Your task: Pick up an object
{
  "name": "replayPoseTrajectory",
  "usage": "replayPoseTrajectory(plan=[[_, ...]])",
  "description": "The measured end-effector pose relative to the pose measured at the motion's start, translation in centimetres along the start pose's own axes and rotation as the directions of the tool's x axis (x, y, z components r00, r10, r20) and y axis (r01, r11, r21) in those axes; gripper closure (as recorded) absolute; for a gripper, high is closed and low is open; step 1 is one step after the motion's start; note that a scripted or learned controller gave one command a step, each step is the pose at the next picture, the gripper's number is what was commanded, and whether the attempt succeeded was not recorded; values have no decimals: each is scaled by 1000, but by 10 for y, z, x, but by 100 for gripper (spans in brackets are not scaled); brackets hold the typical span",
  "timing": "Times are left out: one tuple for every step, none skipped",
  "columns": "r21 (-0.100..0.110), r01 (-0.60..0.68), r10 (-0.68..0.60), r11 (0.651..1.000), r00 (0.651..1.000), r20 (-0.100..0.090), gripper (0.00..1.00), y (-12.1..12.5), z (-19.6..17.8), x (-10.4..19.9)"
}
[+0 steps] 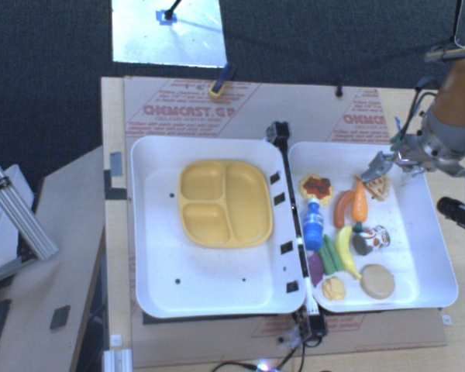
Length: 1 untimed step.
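Tool over the right bin's far side

The tool (pixel 381 167) hangs above the toast (pixel 377 187) and carrot (pixel 359 201); its grip I cannot tell. The right bin (pixel 434 231) also holds a bottle (pixel 313 225), banana (pixel 346 250) and cookie (pixel 377 281). The left bin (pixel 151 208) holds a yellow tray (pixel 225 203). The arm (pixel 453 115) reaches in from the right.

Fixed overhead camera, slanted down, both bins (pixel 217 152)

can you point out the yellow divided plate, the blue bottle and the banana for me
yellow divided plate (pixel 204 223), camera view, on the floor of its lower left compartment.
blue bottle (pixel 313 229), camera view, on the middle of its body.
banana (pixel 346 252), camera view, on the middle of its curved length.
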<state>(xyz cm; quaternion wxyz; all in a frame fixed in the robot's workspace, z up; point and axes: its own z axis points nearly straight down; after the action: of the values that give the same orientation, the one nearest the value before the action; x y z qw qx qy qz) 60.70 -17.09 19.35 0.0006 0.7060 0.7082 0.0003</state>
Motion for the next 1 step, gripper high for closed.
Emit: replayPoseTrajectory(plan=[[4, -2, 2, 1000, 1000, -1, 0, -10, 55, 2]])
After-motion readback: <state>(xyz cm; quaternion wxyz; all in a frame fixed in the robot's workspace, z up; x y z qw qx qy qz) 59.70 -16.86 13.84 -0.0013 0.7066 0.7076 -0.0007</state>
